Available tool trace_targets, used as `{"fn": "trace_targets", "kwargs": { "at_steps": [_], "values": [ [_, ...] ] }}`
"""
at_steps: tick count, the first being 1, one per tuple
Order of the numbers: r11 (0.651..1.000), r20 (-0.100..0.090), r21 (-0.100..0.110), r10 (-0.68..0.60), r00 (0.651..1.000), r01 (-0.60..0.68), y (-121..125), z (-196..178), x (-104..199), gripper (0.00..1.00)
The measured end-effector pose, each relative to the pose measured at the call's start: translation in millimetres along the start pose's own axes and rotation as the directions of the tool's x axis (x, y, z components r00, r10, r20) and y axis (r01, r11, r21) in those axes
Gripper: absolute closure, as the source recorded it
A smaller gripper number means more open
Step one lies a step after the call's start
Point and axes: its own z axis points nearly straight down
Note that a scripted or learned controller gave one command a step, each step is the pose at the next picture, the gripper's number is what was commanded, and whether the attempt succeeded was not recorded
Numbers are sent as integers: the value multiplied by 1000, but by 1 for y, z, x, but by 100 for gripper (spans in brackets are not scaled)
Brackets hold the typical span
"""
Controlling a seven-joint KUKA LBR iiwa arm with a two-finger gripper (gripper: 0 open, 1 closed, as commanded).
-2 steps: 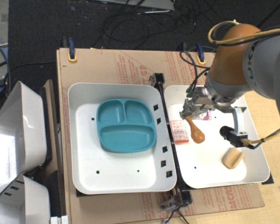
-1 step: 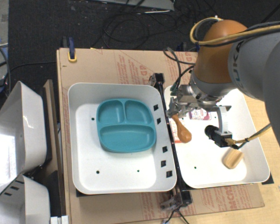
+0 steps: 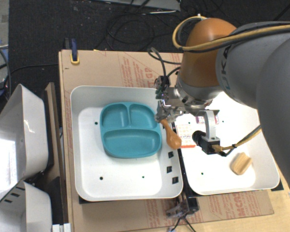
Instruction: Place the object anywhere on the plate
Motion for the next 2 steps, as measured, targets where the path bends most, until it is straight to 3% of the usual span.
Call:
{"fn": "trace_targets", "kwargs": {
  "at_steps": [1,2],
  "values": [
    [1000,0,1,0,1000,0,-6,-8,54,100],
    [1000,1,5,1,1000,-1,-31,1,109,100]
  ]
}}
